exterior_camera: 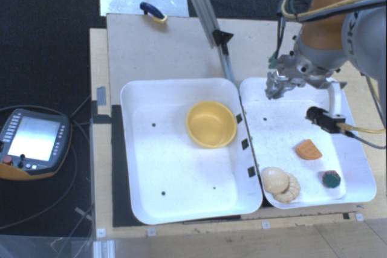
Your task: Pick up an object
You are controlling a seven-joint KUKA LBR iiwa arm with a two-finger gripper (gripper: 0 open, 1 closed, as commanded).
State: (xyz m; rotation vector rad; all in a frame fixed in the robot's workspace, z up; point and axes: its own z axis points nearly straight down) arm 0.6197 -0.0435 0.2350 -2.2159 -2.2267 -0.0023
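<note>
Below, orange wedge (308, 150), well apart from claw (276, 87)

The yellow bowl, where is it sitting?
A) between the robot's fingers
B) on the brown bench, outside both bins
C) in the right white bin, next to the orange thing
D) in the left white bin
D: the yellow bowl sits inside the left white bin, near its right wall, apart from the gripper over the right bin.
</note>
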